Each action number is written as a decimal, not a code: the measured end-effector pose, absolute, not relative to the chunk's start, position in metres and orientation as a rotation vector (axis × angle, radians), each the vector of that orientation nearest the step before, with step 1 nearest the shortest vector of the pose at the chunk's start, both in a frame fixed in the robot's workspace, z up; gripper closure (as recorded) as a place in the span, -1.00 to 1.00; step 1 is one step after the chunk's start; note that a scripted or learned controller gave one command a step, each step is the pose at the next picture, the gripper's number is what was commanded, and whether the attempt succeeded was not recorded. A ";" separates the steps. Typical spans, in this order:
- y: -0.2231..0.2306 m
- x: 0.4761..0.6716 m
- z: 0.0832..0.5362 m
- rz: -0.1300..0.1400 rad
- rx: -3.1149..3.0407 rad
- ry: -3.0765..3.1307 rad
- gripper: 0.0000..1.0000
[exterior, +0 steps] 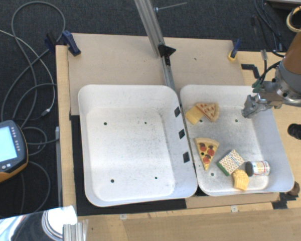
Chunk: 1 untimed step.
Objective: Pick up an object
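My gripper (pixel 249 108) hangs over the right bin (pixel 271 134), near its far right part, with nothing seen between its fingers. In that bin lie a pizza slice (pixel 207 110) beside a yellow cheese-like piece (pixel 193 115) at the far left. A second pizza slice (pixel 206 151) lies nearer the front. A green-edged patterned box (pixel 230 161), a yellow toy (pixel 241 179) and a small can (pixel 259 168) sit at the front right. The gripper is well to the right of the upper pizza slice.
The left bin (pixel 128 144) stands beside the right one. A slanted metal pole (pixel 150 24) crosses the back of the bench. Blue clamps (pixel 70 41) hold the board corners. A pendant screen (pixel 5 147) and cables lie off the bench at left.
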State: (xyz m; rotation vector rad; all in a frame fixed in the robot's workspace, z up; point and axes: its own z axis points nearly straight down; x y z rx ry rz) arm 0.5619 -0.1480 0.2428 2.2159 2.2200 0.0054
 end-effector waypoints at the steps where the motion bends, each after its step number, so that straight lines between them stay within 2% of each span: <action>1: -0.094 0.566 0.252 0.006 2.212 2.230 1.00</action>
